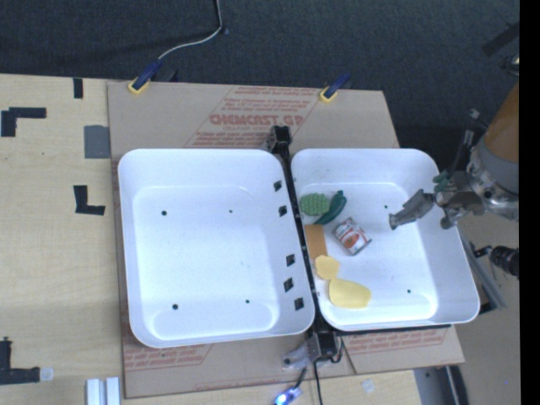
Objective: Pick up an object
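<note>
My gripper (402, 217) hangs over the right side of the right bin (422, 169), pointing left, with nothing visible between its fingers. A small can (352, 236) with a red label lies left of it, a short gap away. A green round piece (315, 203) and a teal piece (336, 206) lie near the bin's left wall. Below them, along that wall, lie a tan block (315, 242) and two yellow pieces (326, 267) (349, 294).
The left bin (135, 226) sits beside the right one, joined by black clips (290, 260) along the shared wall. Both rest on a cardboard sheet (253, 116). The arm's wrist (494, 184) stands over the right bin's right rim.
</note>
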Available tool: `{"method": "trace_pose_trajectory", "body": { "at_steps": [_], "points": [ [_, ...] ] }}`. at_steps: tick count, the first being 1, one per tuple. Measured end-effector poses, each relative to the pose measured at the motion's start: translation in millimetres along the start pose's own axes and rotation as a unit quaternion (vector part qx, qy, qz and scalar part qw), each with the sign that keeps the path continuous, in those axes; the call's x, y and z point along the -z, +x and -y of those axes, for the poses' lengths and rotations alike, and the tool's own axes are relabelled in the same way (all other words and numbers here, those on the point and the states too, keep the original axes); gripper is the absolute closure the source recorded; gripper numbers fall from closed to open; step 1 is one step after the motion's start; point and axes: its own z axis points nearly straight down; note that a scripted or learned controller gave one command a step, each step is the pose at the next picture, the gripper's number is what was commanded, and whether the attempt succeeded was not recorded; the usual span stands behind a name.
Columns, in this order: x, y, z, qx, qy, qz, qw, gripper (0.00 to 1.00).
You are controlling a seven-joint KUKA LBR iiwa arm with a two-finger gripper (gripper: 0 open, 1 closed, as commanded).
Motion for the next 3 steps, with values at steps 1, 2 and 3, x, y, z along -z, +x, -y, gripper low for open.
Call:
{"method": "trace_pose_trajectory", "body": {
  "at_steps": [1,2,3],
  "points": [
    [-33,96,-26,0.005,0.002,-0.002,1.0,0.0],
    [-94,68,12,-0.002,0.005,0.0,1.0,0.0],
    [-185,36,24,-0.002,0.0,0.0,1.0,0.0]
  ]
}}
